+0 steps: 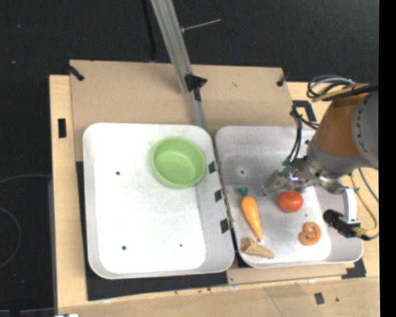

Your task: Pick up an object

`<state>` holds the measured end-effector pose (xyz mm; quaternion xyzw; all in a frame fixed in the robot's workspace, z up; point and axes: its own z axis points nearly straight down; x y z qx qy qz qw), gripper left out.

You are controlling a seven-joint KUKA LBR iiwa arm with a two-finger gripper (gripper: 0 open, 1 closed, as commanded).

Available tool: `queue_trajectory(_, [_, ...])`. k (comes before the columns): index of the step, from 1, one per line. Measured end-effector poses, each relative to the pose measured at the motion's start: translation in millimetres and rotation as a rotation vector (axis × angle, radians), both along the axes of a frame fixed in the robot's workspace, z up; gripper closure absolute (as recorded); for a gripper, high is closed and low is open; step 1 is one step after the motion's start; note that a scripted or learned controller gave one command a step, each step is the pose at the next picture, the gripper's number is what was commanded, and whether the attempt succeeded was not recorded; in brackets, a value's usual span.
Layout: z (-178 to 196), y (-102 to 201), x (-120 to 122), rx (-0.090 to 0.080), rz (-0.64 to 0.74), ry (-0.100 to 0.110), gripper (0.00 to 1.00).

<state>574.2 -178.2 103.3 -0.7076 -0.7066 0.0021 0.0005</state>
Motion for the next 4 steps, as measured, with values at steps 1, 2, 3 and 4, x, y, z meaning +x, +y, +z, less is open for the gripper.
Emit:
queue_trajectory(1, [14.3, -0.7, 2.0, 0.001, -0.004, -0.008, 1.0])
queue_trajectory(2, [58.8, -1.6, -0.8, 0.001, -0.004, -0.01, 1.0])
queue_trajectory(3, [121.7, -3.0, -4.5, 0.0, 0.004, -0.012, 1.0])
queue_trajectory(4, [168.4, -4.1, -2.8, 0.0, 0.005, -0.011, 1.0])
